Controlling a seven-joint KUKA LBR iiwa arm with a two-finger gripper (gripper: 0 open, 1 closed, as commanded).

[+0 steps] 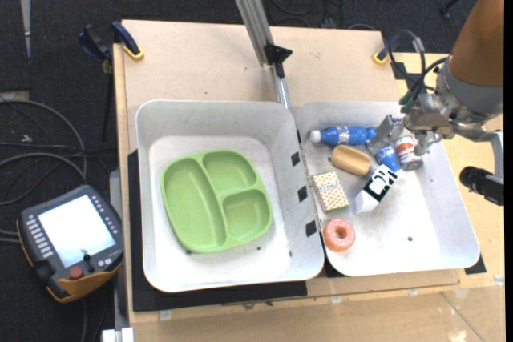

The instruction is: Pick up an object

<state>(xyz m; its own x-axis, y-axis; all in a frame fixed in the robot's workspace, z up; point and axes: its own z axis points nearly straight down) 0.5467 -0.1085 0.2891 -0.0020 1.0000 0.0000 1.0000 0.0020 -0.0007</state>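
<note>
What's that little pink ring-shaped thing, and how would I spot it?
Find the right bin, the one crowded with small things, not the one holding the green tray. Look near its front left corner, just below the patterned box. The pink doughnut lies there, the one round thing with a hole through it.
</note>
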